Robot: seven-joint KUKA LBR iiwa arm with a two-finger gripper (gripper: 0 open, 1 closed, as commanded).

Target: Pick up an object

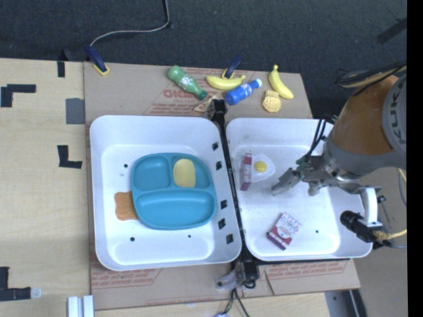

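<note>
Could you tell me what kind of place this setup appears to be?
Probably a robotics lab bench for grasping trials: two shallow white plastic bins sit on cardboard, toy food such as a yellow plastic banana lies about, and the grey robot arm's gripper hangs over the right bin.

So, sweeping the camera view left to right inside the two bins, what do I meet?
Flat orange toy → blue divided plastic plate → slim red packet → yellow-and-white egg toy → red-and-white printed packet → grey end effector.
</note>
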